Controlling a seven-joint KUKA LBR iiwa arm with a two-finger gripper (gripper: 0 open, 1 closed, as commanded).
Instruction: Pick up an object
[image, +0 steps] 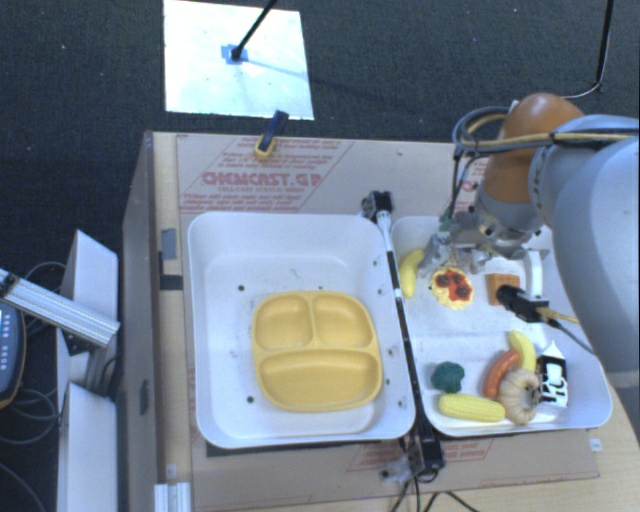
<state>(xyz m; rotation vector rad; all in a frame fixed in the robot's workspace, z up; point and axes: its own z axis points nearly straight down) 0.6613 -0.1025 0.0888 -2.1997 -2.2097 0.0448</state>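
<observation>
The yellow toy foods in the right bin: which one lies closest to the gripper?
The banana by the bin's left wall, beside the gripper. The corn cob and the other yellow piece lie toward the front.

Arm (590, 190) reaching from right, end effector (452, 250) lowered.

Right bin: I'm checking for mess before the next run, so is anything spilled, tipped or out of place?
Nothing stands out. The toy foods, among them the banana, pizza, broccoli and corn, lie loose inside the right bin; none has spilled over its rim.
</observation>
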